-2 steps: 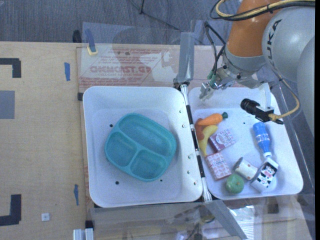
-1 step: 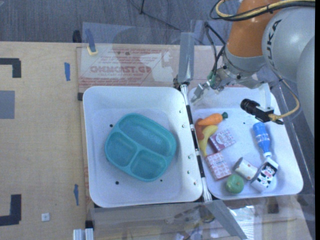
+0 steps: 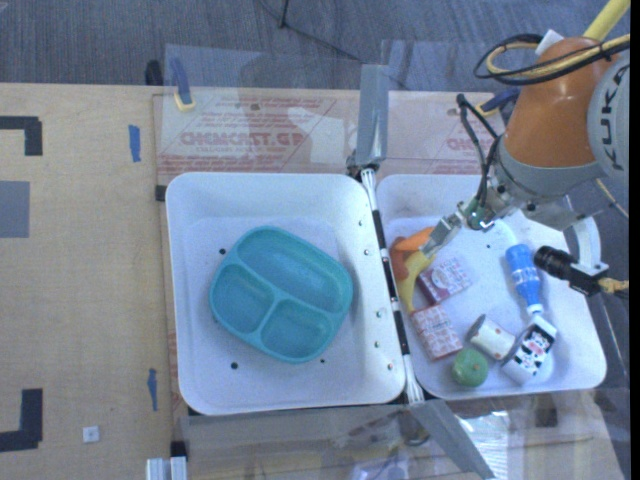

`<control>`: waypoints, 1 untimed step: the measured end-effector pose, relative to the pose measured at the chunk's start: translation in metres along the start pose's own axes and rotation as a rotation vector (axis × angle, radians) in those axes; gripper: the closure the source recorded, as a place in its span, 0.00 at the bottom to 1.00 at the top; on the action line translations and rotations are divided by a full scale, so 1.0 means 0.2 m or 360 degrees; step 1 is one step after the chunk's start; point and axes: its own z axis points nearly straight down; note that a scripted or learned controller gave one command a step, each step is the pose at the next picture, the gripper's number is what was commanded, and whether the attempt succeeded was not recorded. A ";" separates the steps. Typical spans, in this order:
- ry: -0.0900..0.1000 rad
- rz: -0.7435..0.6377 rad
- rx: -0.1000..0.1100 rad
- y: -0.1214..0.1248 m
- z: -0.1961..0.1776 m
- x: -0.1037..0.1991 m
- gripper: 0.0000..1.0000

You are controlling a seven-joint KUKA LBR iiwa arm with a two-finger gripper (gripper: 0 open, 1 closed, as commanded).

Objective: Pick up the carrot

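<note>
Lower right: green ball (image 3: pixel 470 368) and red packet (image 3: pixel 436 330) lay in right bin (image 3: pixel 590 363). Left bin (image 3: pixel 190 218) held teal plate (image 3: pixel 283 293). Centre right: carrot (image 3: pixel 411 242) at right bin's left wall; pincer (image 3: pixel 446 229) above carrot's right end, opening indiscernible.

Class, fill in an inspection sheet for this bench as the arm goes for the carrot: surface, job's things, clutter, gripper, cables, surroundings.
Surface: two shallow white bins side by side, left bin and right bin, on a wooden bench.
Job's things: carrot, orange, at the right bin's left side.
Clutter: teal divided plate in the left bin; in the right bin a banana, two red packets, a blue bottle, a green ball and a white cup.
Gripper: gripper low over the carrot; grasp cannot be judged.
Cables: yellow and black cables on the arm.
Surroundings: grey floor; blue tape on the bench.
</note>
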 end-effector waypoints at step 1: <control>-0.0007 -0.0366 -0.0016 -0.03 0.46 -0.22 0.00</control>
